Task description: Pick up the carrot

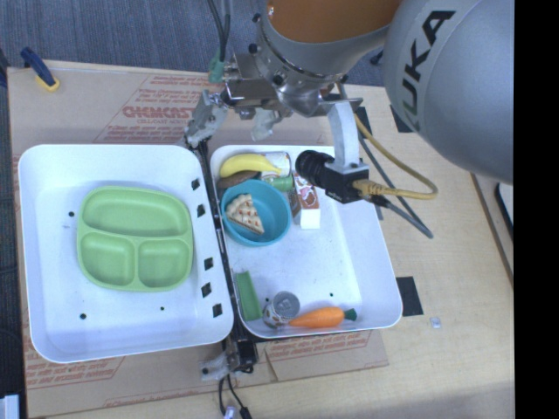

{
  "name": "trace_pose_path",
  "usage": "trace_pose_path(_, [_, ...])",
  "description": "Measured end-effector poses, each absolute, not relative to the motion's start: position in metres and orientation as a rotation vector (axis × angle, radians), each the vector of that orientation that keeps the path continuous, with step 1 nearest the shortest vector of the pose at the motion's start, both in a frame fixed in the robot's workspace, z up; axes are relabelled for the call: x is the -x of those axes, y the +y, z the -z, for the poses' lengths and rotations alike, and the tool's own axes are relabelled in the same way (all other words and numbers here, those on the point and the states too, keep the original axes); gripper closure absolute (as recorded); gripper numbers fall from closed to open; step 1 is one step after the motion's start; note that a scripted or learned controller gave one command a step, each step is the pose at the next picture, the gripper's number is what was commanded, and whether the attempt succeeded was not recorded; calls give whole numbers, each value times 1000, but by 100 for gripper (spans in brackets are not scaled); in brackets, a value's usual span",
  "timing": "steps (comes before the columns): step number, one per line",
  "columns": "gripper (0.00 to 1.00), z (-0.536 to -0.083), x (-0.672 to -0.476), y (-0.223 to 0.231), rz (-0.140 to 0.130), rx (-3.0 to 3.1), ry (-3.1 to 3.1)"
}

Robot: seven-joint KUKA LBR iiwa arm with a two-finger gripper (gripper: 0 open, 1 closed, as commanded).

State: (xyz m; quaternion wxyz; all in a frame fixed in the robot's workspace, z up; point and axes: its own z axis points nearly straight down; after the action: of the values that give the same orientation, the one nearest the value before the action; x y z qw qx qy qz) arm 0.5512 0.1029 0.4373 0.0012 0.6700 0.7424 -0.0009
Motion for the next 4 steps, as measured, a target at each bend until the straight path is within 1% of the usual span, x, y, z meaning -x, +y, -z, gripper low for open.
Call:
trace_pose_path(1, [0,-323,-558,123,28,-2195,2258])
trace_pose_path(2, [0,-301,-627,192,21,-2189,2256])
trace_pose_path(3, [0,-455,-620,181,-1,-2459,1950])
trace_pose_path(4, [0,-312,-616,202,33,-2263,2187])
